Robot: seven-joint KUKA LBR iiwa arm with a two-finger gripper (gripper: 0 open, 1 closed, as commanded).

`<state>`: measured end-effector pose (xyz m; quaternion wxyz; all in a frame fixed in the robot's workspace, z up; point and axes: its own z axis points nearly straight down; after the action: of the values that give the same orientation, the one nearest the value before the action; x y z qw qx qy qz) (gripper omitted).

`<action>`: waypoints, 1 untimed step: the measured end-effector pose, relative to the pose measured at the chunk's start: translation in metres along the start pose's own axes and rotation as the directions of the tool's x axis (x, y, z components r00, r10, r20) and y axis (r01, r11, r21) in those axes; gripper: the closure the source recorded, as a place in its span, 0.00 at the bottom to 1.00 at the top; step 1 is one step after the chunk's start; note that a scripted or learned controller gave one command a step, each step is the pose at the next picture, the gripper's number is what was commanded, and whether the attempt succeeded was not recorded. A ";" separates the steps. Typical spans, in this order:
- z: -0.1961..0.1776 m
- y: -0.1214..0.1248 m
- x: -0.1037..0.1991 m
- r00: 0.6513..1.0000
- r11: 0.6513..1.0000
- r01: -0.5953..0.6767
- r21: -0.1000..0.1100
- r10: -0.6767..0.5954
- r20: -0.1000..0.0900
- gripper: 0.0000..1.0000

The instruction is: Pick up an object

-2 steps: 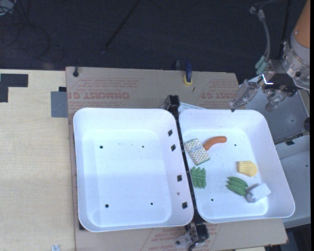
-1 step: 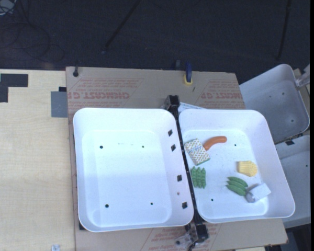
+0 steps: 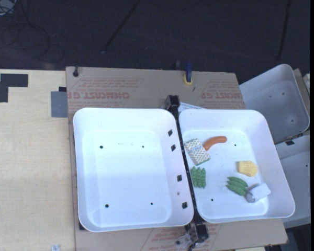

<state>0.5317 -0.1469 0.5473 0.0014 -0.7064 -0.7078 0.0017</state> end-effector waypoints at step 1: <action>0.238 -0.006 0.012 1.000 1.000 -0.002 0.016 0.002 -0.005 1.00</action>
<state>0.5251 -0.1349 0.3090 0.0088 -0.7070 -0.7072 0.0054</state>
